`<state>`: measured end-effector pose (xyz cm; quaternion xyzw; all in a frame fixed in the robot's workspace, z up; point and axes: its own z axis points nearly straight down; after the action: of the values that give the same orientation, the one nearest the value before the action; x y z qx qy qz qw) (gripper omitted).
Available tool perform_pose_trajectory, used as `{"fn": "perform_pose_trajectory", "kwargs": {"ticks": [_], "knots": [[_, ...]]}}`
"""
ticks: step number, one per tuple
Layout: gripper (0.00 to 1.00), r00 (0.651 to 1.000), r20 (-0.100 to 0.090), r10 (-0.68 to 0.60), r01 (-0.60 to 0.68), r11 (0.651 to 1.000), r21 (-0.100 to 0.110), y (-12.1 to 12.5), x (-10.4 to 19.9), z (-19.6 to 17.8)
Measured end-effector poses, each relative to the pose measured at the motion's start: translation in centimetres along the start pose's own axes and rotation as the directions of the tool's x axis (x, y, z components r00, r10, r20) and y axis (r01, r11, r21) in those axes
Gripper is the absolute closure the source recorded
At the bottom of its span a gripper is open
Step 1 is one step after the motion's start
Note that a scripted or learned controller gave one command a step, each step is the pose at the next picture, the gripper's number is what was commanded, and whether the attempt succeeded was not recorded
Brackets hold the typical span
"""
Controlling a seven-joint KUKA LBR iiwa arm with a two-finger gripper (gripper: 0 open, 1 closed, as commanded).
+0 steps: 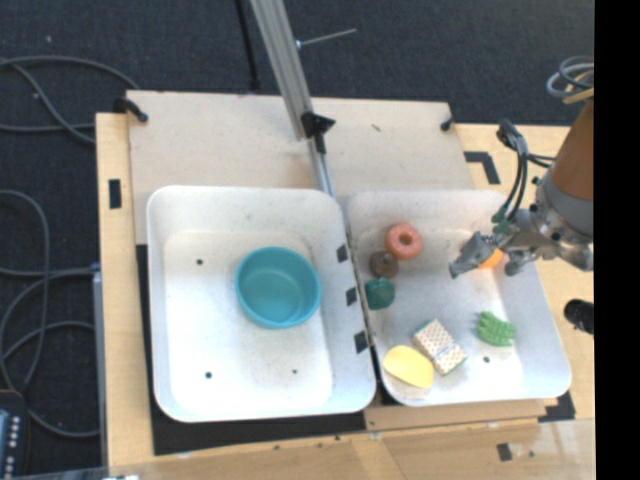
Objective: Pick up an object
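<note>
Arm (575, 183) cut off at right edge; small orange object (489, 259) mostly hidden behind claw (492, 256).

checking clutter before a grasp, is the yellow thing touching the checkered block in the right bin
Touching. The camera view shows the yellow object and the checkered block pressed edge to edge, with no white bin floor between them.

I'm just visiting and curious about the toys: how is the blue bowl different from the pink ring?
The blue bowl is much larger than the pink ring. The bowl sits alone in the left bin; the ring lies in the right bin among other small items, next to a brown piece. The bowl is an open cup shape; the ring is a doughnut with a hole. Both are round and lie apart from the hand.
</note>
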<state>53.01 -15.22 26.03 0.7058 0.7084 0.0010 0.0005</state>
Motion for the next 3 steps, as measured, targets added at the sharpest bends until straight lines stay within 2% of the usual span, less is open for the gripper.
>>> {"fn": "perform_pose_trajectory", "kwargs": {"ticks": [1, 3], "knots": [[0.00, 1.000, 0.000, 0.001, -0.001, 1.000, 0.000, 0.0, 0.0, 0.0], [0.00, 1.000, 0.002, 0.005, -0.005, 1.000, 0.008, 0.7, -0.5, 12.0]]}}
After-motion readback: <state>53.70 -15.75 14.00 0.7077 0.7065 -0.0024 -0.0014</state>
